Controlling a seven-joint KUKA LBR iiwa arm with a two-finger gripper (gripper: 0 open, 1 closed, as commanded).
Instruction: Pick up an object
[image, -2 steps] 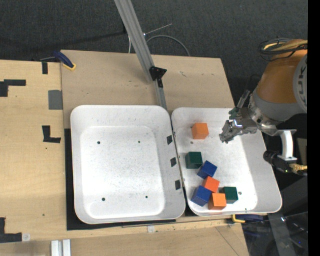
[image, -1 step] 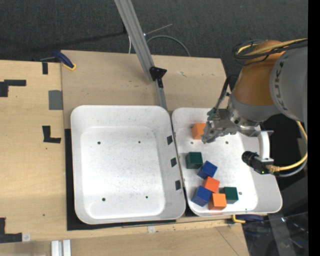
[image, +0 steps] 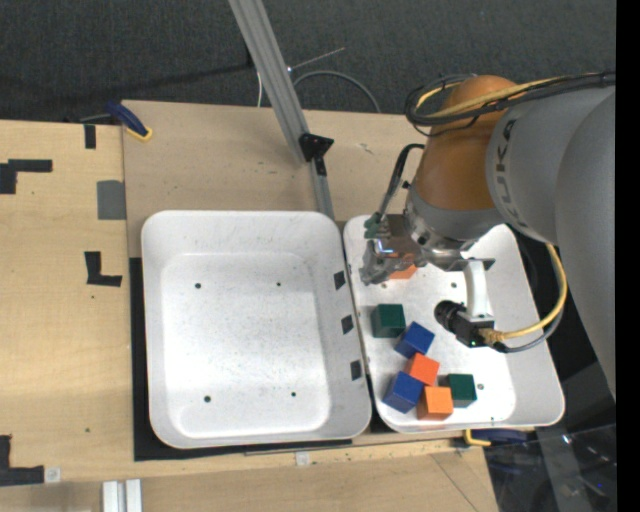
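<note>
My gripper (image: 380, 260) hangs over the far left part of the right bin (image: 530, 300), close to its left wall. An orange block (image: 404, 268) peeks out just to its right, mostly hidden by the gripper body; whether it is held cannot be seen. Nearer the front of the same bin lie a green cube (image: 389, 320), a blue cube (image: 415, 340), an orange cube (image: 424, 369), a second blue cube (image: 404, 391), another orange cube (image: 437, 402) and a dark green cube (image: 461, 389).
The left bin (image: 160, 300) stands beside the right one, their rims touching. A grey metal pole (image: 285, 90) slants down to the bins' far edge. A black camera unit with a yellow cable (image: 465, 322) hangs off the wrist above the right bin.
</note>
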